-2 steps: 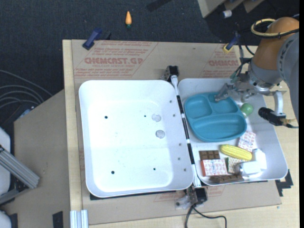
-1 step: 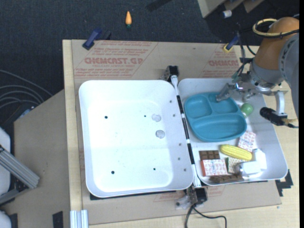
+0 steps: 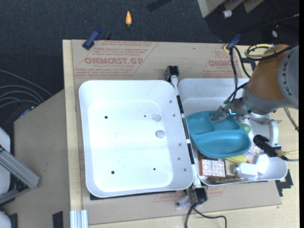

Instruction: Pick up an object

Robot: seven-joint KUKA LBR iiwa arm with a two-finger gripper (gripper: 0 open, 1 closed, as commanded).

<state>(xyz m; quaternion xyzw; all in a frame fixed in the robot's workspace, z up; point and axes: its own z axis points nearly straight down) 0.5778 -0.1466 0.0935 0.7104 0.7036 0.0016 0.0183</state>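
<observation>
Two white bins side by side on the counter (image 3: 118, 56). In the right bin (image 3: 204, 87): a teal divided dish (image 3: 218, 139) atop a printed box (image 3: 213, 167) and other small items. End effector (image 3: 227, 112) low over the dish's far edge.

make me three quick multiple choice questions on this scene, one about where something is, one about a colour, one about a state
1. Where does the teal dish lie?
A. in the left bin
B. in the right bin
C. on the floor

2. What colour is the small cone-shaped thing on the dark floor beyond the bench?
A. orange
B. blue
C. white

3. How does the teal dish sit?
A. flat on the bin floor
B. upside down
C. tilted, resting on other items

Answers
1. B: it lies in the right bin, beside the divider.
2. A: it reads orange against the dark floor.
3. C: its open side faces up and it leans over the red printed packet under its near edge.
</observation>
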